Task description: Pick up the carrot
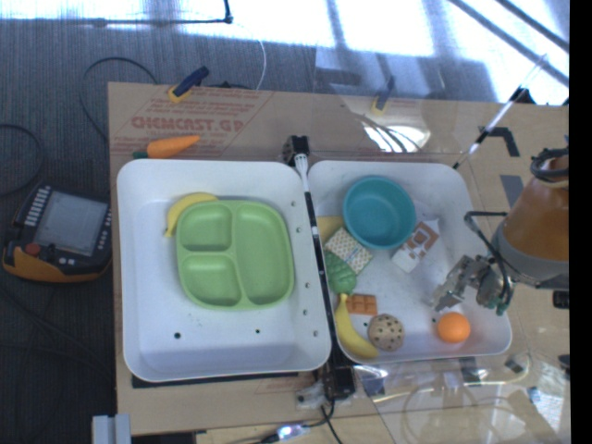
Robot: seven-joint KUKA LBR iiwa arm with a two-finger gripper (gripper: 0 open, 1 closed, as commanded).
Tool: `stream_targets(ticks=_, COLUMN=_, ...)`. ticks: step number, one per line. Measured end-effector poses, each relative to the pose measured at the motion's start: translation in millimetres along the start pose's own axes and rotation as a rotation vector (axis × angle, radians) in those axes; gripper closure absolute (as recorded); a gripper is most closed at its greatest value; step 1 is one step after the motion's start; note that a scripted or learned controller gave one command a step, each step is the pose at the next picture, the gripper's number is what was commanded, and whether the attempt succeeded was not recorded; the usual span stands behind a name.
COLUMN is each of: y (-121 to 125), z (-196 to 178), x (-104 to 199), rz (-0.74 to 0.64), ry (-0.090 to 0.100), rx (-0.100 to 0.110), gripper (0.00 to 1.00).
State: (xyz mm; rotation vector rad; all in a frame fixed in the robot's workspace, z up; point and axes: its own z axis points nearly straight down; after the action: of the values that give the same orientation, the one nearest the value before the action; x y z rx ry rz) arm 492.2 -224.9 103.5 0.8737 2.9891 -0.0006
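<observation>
Your carrot (172, 144) lay outside the bins, behind the left bin (139, 248), which held a green tray (233, 253) and banana (185, 206). The right bin (481, 211) held a teal bowl (378, 211) and orange (452, 328). The gripper (462, 285) hovered there, seemingly spread, grasping nothing.

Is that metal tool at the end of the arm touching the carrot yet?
Apart. The camera view shows the carrot lying on the bench outside the left bin's far edge, while the tool is over the right bin.
</observation>
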Motion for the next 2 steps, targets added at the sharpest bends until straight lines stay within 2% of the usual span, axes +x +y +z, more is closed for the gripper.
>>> stream_targets(ticks=1, y=0, z=1, x=1, rz=0.000, ry=0.002, rx=0.000, gripper=0.00)
stream_targets(ticks=2, y=-1, z=12, x=3, rz=-0.044, ry=0.012, rx=0.003, gripper=0.00)
